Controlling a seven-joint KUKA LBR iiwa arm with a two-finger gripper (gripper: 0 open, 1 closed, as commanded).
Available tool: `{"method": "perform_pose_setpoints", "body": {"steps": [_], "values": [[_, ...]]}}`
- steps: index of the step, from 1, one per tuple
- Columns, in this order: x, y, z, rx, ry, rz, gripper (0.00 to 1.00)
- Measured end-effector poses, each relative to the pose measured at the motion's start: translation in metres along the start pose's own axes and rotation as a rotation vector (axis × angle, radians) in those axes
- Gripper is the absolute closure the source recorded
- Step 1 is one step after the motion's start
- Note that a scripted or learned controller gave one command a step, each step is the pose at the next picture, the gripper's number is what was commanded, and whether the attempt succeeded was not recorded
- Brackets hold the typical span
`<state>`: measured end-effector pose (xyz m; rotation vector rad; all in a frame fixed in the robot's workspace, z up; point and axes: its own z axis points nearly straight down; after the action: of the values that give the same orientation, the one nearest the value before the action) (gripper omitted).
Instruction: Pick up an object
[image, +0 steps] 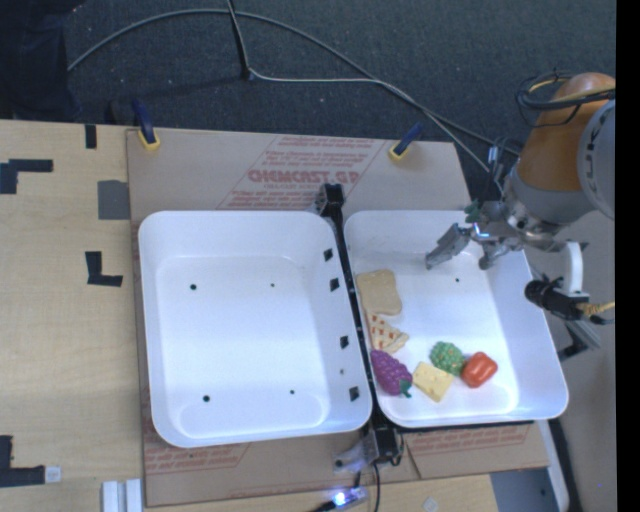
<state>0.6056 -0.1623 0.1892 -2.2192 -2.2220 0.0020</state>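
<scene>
The right bin (520, 300) holds several toy foods. A tan bread slice (380, 292) lies by its left wall, with a checked cracker (388, 333) just below it. Purple grapes (391, 372), a yellow cheese wedge (432, 381), a green broccoli (447, 355) and a red pepper (479, 369) sit along the front. My gripper (466, 252) hovers over the back of this bin, right of and behind the bread. It is open, with nothing between its fingers.
The left bin (160, 300) stands beside the right one, with a black divider clip (330, 200) between them. Both rest on a cardboard sheet (300, 175). A black cable (300, 70) runs across the dark floor behind.
</scene>
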Motion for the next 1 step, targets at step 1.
{"method": "perform_pose_setpoints", "body": {"steps": [1], "values": [[0.0411,0.0197,0.1053,-0.005,-0.001,-0.002,0.0]]}}
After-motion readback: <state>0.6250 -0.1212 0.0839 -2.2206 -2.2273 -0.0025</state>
